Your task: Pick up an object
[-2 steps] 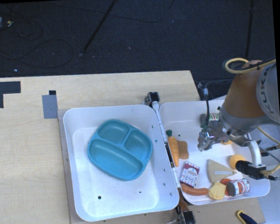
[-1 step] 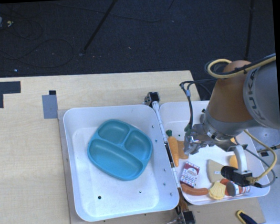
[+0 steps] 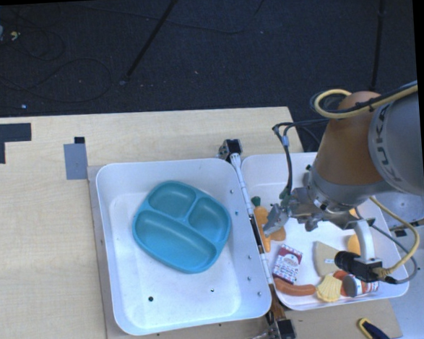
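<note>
Because the gripper (image 3: pixel 277 218) hangs low at the left side of the right bin (image 3: pixel 298 163), close to the divider between the two bins, the step in hand reads as the descent onto a target, most likely the orange piece (image 3: pixel 262 218) lying along that wall. Whether the tool is released or clenched I cannot tell: the metal end is small and partly blended with the clutter below, and nothing is visibly held in it. To do this step well, I judge the approach should stay vertical and centred on the orange piece, keeping clear of the bin wall so that one side of the tool does not land on the rim (a wall-hugging item leaves little room on that side). The orange piece looks smooth and rounded, probably moulded plastic toy food, so it may slip or roll if pinched off-centre. Other candidates lie well apart from it toward the near edge of the bin: a small red and white carton (image 3: pixel 287 263), flat-faced and boxy, easy to square up on; a sausage-shaped red piece (image 3: pixel 296 290), slender and curved; a pale wedge (image 3: pixel 325 255) with flat faces; and a ridged yellow piece (image 3: pixel 328 289). The left bin (image 3: pixel 127 309) holds a blue compartment plate (image 3: pixel 181 226), glossy, shallow, three-sectioned, slightly turned, too broad for a pinch except at its rim. Both bins are matte white with rounded corners.
</note>
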`<state>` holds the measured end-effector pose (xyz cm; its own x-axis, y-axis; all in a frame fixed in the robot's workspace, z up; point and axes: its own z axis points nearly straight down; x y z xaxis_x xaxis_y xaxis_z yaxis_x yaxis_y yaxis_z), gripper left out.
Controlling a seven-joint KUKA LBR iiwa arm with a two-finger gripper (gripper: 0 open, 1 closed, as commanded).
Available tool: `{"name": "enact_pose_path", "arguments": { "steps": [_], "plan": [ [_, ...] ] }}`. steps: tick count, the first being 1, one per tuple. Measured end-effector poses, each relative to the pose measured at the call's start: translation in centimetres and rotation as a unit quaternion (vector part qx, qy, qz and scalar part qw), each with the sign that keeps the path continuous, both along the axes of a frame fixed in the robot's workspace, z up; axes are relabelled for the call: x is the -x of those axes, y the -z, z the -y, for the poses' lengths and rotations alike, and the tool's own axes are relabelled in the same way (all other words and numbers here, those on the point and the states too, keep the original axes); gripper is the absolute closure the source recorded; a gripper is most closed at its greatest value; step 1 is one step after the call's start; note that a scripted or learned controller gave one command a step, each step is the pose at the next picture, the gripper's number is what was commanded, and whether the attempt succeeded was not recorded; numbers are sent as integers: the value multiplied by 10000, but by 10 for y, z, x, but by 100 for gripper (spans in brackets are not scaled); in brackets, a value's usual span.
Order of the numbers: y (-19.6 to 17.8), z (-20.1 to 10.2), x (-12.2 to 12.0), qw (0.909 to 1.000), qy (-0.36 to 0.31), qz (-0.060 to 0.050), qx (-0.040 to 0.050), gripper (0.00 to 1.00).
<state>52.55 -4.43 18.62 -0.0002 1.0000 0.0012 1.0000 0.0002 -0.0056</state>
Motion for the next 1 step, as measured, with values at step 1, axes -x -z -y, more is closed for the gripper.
{"name": "enact_pose_path", "arguments": {
  "steps": [1],
  "plan": [
    [94, 68, 13, 10000, 10, 4, 0, 0]
  ]
}}
